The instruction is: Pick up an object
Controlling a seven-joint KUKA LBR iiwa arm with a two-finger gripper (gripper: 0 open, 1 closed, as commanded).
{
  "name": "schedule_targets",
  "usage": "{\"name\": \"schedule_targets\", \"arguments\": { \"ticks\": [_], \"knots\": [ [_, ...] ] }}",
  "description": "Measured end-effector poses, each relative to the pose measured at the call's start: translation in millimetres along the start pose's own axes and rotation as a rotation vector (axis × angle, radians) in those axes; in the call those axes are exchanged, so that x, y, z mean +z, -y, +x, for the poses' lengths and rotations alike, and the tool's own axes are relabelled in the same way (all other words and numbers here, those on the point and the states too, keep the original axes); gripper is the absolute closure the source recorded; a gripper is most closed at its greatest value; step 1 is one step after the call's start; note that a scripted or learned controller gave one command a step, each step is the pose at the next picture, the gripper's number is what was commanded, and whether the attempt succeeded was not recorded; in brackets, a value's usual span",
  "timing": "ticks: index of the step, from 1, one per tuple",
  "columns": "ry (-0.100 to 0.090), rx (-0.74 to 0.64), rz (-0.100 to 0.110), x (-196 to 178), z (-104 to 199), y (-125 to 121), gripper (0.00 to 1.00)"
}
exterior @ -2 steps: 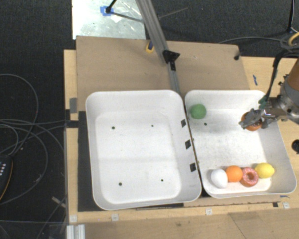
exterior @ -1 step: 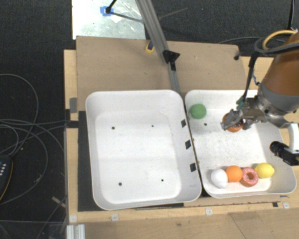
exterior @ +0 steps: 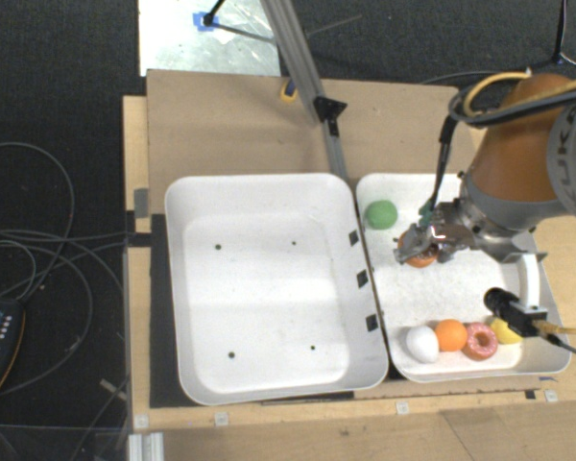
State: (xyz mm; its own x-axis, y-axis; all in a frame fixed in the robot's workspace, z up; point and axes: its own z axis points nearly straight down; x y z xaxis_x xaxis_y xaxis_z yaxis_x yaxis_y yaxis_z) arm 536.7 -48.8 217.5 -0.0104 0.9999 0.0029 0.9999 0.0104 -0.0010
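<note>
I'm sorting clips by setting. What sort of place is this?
Probably a robotics lab test bench: two white bins sit side by side on a board, toy-like items such as a green ball and pink doughnut lie inside one, and cables trail over dark carpet.

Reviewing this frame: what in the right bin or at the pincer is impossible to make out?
- Pincer, camera view: its tip blends with a small orange-brown thing; a grip on it is unclear.
- That thing's identity: too small and partly covered.
- Yellow object: partly hidden by a black part of the arm.
- Right bin's far right wall: covered by the arm.
</note>
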Motion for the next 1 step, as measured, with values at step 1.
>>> {"name": "schedule_targets", "arguments": {
  "ticks": [1],
  "knots": [
    [0.000,-0.001,-0.001,6.7,52.4,5.6,1.00]
  ]
}}
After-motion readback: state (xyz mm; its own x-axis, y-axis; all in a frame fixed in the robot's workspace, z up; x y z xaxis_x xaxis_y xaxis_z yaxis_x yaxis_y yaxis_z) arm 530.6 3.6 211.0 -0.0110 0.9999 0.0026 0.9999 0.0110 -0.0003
